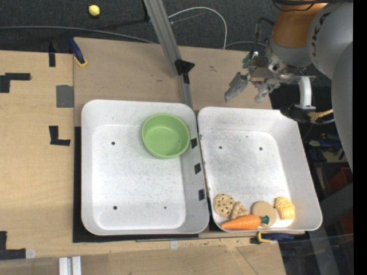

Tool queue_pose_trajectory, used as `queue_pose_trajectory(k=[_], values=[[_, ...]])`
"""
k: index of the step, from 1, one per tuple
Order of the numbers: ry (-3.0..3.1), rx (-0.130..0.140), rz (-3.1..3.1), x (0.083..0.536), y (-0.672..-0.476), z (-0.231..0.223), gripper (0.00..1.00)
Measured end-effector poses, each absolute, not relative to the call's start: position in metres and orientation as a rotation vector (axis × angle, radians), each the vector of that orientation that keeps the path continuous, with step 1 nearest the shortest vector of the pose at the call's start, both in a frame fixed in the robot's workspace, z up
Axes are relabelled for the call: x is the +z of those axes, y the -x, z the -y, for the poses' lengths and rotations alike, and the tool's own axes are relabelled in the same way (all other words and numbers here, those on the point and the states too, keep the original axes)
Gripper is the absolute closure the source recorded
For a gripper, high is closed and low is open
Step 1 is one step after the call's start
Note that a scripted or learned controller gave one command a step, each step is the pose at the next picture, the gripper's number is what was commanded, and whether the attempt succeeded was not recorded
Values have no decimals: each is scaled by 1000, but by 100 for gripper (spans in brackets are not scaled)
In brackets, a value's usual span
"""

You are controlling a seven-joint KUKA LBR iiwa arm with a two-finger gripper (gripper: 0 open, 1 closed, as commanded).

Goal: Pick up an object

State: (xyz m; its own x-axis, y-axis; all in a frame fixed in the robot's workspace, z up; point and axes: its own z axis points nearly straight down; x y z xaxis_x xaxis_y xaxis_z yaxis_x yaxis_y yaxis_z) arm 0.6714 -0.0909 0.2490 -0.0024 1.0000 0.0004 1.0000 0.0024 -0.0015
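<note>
My gripper [248, 91] hangs above the far edge of the right bin [298, 153], its two fingers spread open with nothing between them. At that bin's near edge lies a cluster of toy food: an orange carrot [242, 223], a chocolate-chip cookie [223, 203], a small cracker [238, 211], a round tan biscuit [264, 210] and a yellow piece [284, 208]. A green bowl [166, 135] sits upright in the left bin [100, 171], near its far right corner. The gripper is far from all of them.
A slanted metal pole [166, 30] with a black clamp stands behind the bins' shared wall. A white cable [206, 13] loops on the bench behind the right bin. A small yellow ball [94, 10] lies at the far left.
</note>
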Motion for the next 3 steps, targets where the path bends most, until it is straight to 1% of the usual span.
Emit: queue_pose_trajectory(k=[1,2,3], values=[[2218,3,2224,249,-671,91,0],[2216,9,2220,188,-670,82,0],[2217,9,2220,132,-673,91,0]])
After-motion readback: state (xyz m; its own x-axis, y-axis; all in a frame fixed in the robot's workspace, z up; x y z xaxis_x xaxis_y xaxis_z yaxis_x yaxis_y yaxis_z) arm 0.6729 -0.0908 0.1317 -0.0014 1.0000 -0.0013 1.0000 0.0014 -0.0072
